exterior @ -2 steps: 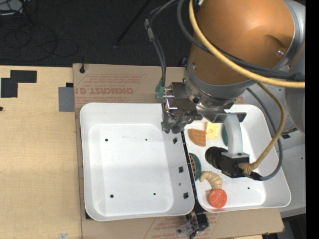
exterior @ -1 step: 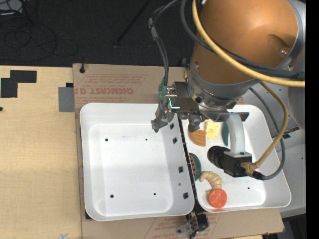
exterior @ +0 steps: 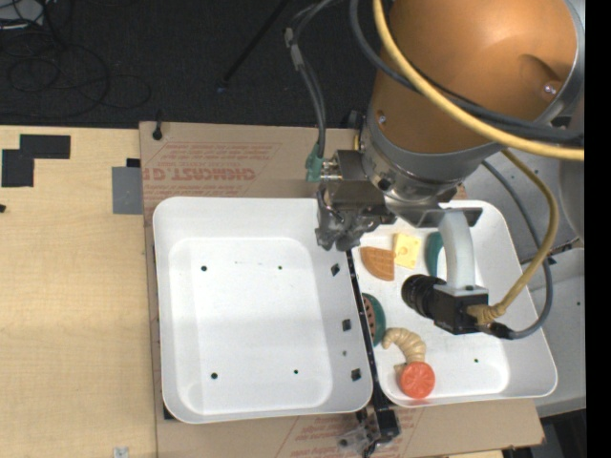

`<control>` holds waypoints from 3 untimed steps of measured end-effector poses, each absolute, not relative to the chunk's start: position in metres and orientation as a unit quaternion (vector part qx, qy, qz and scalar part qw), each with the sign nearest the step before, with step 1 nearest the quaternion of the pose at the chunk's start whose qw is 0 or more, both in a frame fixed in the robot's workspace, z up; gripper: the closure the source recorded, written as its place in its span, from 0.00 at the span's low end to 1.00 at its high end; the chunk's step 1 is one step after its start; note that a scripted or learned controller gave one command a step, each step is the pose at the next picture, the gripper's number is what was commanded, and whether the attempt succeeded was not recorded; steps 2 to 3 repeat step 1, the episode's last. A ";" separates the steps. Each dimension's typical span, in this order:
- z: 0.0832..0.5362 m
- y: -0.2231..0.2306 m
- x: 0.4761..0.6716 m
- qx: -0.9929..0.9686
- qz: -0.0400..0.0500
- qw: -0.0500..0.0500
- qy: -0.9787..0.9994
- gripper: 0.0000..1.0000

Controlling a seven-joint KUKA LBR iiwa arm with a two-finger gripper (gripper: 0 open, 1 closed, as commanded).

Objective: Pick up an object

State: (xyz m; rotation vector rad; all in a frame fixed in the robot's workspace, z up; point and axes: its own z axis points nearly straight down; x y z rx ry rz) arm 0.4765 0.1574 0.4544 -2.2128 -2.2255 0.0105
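The bulky orange-banded grey arm [exterior: 468, 74] covered much of the right-hand shallow white bin [exterior: 535, 370], and the dark two-finger gripper [exterior: 336, 232] sat over the divide between the bins; whether its jaws were apart or together could not be told. Partly hidden beneath the arm lay a pale yellow block [exterior: 408, 248] beside an orange-brown wedge [exterior: 380, 262], with a teal piece [exterior: 433, 253] mostly concealed. Nearer the front edge rested a tan curved piece [exterior: 405, 340] touching a round red-orange object [exterior: 416, 379]. The left-hand shallow white bin [exterior: 181, 389] offered open floor. Both bins stood on brown cardboard [exterior: 220, 165] over a light wooden bench [exterior: 67, 303].
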 end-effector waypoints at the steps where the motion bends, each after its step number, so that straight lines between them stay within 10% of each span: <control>1: 0.515 0.166 0.476 -0.706 -0.001 0.000 -0.708 1.00; 3: 0.515 0.166 0.476 -0.706 -0.001 0.000 -0.708 1.00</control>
